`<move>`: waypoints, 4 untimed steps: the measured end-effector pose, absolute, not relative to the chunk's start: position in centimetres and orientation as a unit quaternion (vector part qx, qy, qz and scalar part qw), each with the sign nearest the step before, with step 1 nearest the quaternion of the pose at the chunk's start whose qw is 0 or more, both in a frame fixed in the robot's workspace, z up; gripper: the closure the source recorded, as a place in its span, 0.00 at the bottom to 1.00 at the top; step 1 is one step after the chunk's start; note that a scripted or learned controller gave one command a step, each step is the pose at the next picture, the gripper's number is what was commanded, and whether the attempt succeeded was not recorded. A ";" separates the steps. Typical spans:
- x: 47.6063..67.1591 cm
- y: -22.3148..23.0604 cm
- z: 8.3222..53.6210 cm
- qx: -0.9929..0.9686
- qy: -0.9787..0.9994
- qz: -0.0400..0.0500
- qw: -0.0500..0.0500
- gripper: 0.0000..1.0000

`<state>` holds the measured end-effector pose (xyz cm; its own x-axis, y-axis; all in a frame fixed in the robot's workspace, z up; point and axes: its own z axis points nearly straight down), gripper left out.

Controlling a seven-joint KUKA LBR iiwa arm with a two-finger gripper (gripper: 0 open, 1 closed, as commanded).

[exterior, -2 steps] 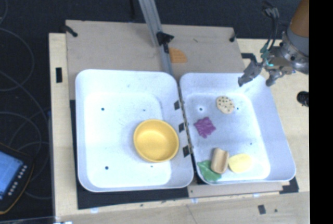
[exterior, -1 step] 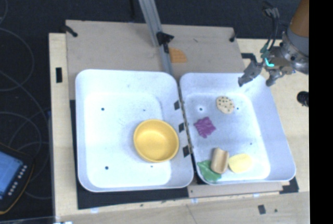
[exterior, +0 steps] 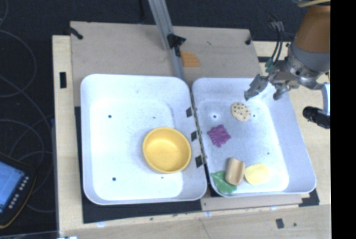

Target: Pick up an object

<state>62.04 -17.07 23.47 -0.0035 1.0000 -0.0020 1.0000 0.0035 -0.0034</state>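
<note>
Plywood of a pale tone formed the counter (exterior: 128, 43), which was seen against a dark floor crossed by thin cables. Two shallow white bins were set side by side on it, their inner rims touching. A yellow bowl (exterior: 166, 149) was seen upright in the left bin (exterior: 105, 104), toward its near right part, with bare white floor left around it. In the right bin (exterior: 289, 138), a speckled cookie (exterior: 241, 111) was seen near the far middle, a purple piece (exterior: 218, 135) just nearer and to the left, and a tan cylinder (exterior: 234, 170), a yellow lump (exterior: 257, 174) and a green piece (exterior: 221, 183) were crowded together along the near rim. The right part of that bin's floor was left open. A grey metal post (exterior: 158, 10) was seen slanting over the counter's far half. The arm (exterior: 312, 32) was reached in from the right, and the tool (exterior: 267, 88) was held over the right bin's far edge, its two fingers spread apart with nothing between them, near the cookie but apart from it.
</note>
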 end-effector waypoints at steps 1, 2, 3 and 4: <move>62.6 -17.6 17.5 -0.707 -0.707 0.003 0.001 0.00; 62.4 -17.0 11.4 -0.707 -0.707 0.002 0.001 0.00; 62.7 -17.0 13.0 -0.707 -0.707 -0.001 -0.002 1.00; 63.5 -16.9 19.3 -0.706 -0.708 -0.003 -0.004 1.00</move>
